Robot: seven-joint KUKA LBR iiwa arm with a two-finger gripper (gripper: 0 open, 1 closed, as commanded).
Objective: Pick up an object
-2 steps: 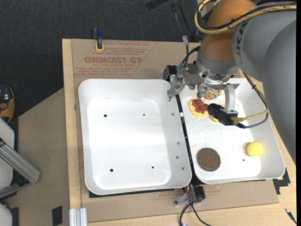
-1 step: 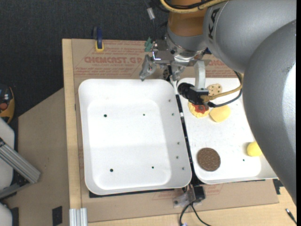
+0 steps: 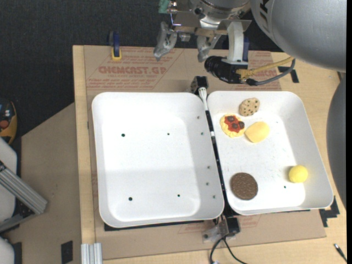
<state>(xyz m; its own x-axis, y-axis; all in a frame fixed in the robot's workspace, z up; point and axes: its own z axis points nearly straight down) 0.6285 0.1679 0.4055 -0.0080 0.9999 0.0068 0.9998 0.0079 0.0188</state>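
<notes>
The gripper [image 3: 183, 44] hangs with fingers spread wide, nothing between them, beyond the bins' far edge. Well below and to its right, in the right bin [image 3: 314, 142], lie a chocolate-chip cookie [image 3: 249, 106], a pizza slice [image 3: 232, 125] and a yellow bun [image 3: 257, 131].

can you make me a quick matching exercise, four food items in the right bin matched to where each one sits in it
Items:
1. chocolate chip cookie
2. dark brown cookie
3. yellow ball
4. mini pizza

Places in the right bin:
A. near edge, towards the left bin
B. far end, top of the group
C. near right corner
D. touching the pale yellow lump, on its left

Pairs: 1-B, 2-A, 3-C, 4-D
</notes>
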